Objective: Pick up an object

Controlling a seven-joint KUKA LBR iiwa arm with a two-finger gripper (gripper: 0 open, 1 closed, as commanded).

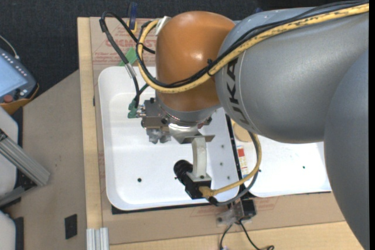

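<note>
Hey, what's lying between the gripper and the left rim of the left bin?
Nothing: in the camera view, the stretch from the gripper to the left bin's left rim is bare white floor.

Glossy smooth white plastic bin (117, 143)

You get little of the bins' contents here — the arm (293, 67) hides most of both. What you can see: a thin red-and-white strip (240, 156) lying lengthwise just beside the seam between the left bin (117, 143) and right bin (281, 178), and a small dark speck (139, 180) on the left bin's floor, well apart from the strip — too small to identify. A second speck (303, 168) sits on the right bin's floor.
</note>
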